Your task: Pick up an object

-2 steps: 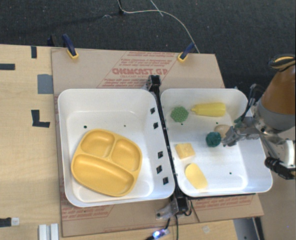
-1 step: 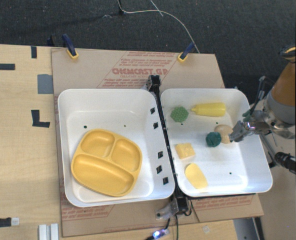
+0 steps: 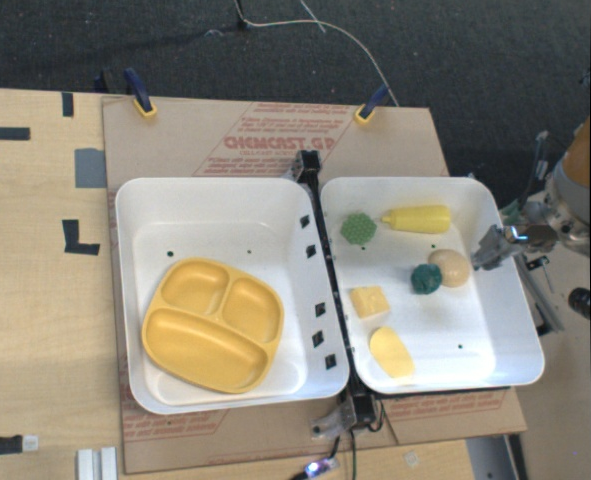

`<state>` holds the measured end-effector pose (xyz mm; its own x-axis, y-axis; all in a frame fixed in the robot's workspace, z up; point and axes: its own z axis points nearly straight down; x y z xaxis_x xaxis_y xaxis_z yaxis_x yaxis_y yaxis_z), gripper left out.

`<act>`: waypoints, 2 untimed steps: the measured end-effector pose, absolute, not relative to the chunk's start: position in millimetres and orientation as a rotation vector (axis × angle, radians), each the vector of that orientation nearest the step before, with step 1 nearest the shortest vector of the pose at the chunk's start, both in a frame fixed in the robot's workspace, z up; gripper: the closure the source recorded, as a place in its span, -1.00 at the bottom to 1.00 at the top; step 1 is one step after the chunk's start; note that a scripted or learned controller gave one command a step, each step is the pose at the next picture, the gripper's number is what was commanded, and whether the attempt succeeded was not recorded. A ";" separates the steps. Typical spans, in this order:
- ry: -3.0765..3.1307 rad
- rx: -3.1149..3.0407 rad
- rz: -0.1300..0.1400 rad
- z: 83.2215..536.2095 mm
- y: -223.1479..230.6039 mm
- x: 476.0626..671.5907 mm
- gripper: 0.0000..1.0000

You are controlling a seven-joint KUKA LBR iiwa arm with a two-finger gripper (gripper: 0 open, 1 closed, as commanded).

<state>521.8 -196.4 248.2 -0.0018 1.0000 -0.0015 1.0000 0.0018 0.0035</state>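
Observation:
The right bin (image 3: 495,363) holds several small items. A green bumpy piece (image 3: 358,229) and a long yellow piece (image 3: 416,219) lie at its far side. A teal ball (image 3: 426,279) touches a beige egg-shaped piece (image 3: 452,267) near the right wall. A pale yellow block (image 3: 369,301) and a yellow oval piece (image 3: 391,353) lie nearer the front. My gripper (image 3: 508,240) hovers at the bin's right rim, just right of the beige piece, with nothing seen in it.
In the left bin (image 3: 135,218) lies a yellow divided plate (image 3: 213,322). A black divider (image 3: 323,268) runs between the two bins. Both bins rest on a cardboard sheet (image 3: 265,138) held by two clamps at the back.

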 end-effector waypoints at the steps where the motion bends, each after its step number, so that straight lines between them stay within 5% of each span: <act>1: 2.230 2.215 0.001 249.1 -149.0 542.8 1.00; 2: 2.231 2.215 0.001 252.9 -91.5 555.4 1.00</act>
<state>555.4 -91.5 252.9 -0.0069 1.0000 0.0022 1.0000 0.0069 -0.0009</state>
